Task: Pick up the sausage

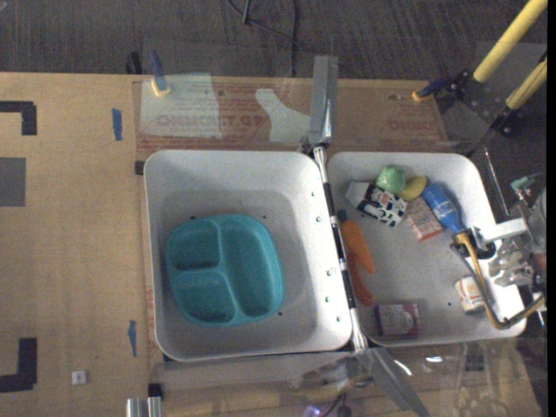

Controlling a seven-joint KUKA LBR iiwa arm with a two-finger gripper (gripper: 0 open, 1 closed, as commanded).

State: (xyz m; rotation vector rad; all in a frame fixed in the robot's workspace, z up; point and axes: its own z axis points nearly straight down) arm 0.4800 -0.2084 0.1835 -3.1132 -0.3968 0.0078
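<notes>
The sausage [360, 288], a short reddish-brown piece, lies along the left wall of the right bin [432, 341]. It sits just below an orange carrot [356, 245] and seems to touch the carrot's lower end. My gripper [506, 263] hangs over the right rim of the same bin, far to the right of the sausage, with a yellow cable looping below it. Nothing is visibly held in it.
The right bin also holds a black-and-white carton [381, 203], a green item [392, 179], a yellow item [415, 187], a blue bottle [443, 208], a small packet [423, 221], a maroon box [398, 319] and a small pale item [470, 294]. A teal divided plate [223, 268] lies in the left bin [174, 181].
</notes>
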